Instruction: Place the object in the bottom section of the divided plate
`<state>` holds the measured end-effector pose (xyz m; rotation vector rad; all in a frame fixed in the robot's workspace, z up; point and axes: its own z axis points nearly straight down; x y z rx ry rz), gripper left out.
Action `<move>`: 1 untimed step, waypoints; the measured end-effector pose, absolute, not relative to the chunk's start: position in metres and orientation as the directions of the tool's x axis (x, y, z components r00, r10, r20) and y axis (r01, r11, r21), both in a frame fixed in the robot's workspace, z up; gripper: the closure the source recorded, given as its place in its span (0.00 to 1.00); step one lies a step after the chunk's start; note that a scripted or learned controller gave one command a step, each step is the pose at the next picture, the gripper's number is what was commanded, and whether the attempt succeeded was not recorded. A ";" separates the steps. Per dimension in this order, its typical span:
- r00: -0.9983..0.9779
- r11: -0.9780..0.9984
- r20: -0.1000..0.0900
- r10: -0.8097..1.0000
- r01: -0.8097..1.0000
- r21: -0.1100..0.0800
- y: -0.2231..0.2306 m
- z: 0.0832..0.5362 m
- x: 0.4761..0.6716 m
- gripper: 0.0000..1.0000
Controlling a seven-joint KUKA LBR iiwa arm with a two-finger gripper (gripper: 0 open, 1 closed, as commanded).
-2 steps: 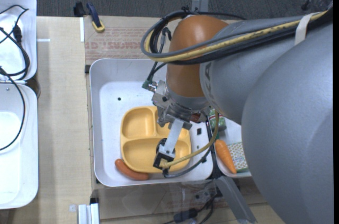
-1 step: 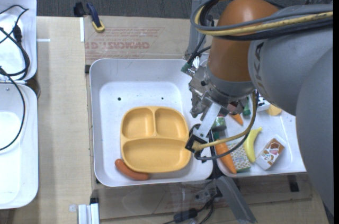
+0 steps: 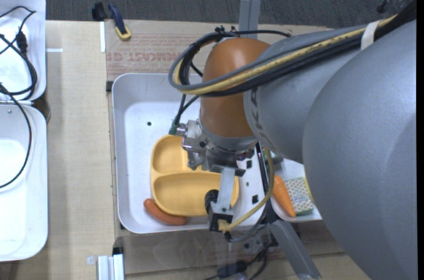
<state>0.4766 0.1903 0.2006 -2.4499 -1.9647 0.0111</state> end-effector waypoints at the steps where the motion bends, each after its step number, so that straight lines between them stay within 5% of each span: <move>1: 0.217 -0.217 -0.004 0.976 0.976 -0.005 0.190 0.201 0.477 0.00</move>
